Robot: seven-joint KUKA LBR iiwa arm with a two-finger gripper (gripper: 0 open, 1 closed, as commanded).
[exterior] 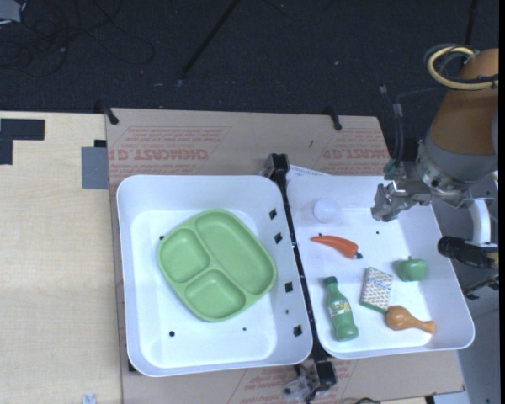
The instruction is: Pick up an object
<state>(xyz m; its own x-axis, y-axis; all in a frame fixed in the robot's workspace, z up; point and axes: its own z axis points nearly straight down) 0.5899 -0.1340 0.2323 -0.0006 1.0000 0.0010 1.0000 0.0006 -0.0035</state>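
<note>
The right bin (454,333) holds several small objects. A white ball (326,210) lies at its far left, with a red chili pepper (337,245) just in front of it. A green bottle (340,309) lies near the front, and a small patterned box (376,289) sits beside it. To the right are a green pepper-like toy (411,268) and an orange gourd-shaped toy (408,319). My gripper (388,203) hangs over the bin's far right part, right of the white ball and apart from every object. Nothing shows in it.
The left bin (135,310) holds a green divided plate (216,263). A black divider (288,259) runs between the bins. Both stand on cardboard (194,141) over a wooden bench. The arm's body (463,133) rises at the right, with a black fitting (465,250) beside the bin's right rim.
</note>
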